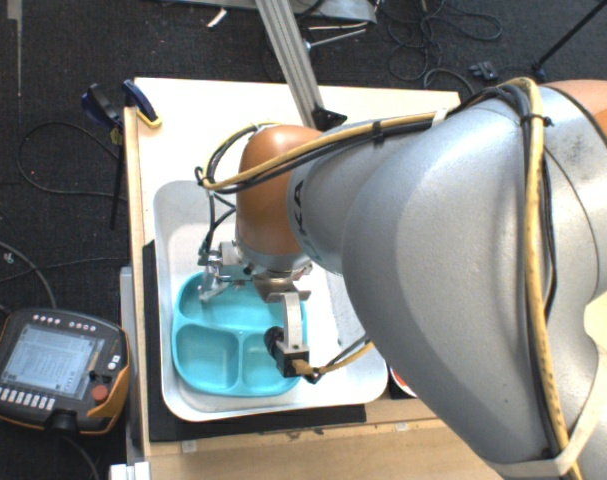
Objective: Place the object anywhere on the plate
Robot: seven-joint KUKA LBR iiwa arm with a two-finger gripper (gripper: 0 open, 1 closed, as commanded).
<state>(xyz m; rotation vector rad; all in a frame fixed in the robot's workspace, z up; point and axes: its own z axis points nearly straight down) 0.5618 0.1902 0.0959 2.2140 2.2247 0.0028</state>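
Reaching in from the right, the grey arm (453, 268) covers much of the bench (183, 128), its orange band (268, 193) sitting above the wrist over the near white bin (173, 208). A turquoise plate (218, 353) with divided compartments lies in that bin, toward its lower left part, and the gripper (253, 288) hangs directly above the plate's upper edge; whether it is open or closed cannot be told, since the wrist hides it. The object to be placed cannot be made out anywhere. A yellowish cable (313, 148) loops along the arm and around the wrist. The bench is pale, standing on dark carpet (53, 168) strewn with black cables. A teach pendant (53, 368) with a lit screen rests on the floor at lower left, a blue and yellow clamp (123, 103) sits at the bench's upper left corner, and an aluminium rail (288, 43) slants down from the top.
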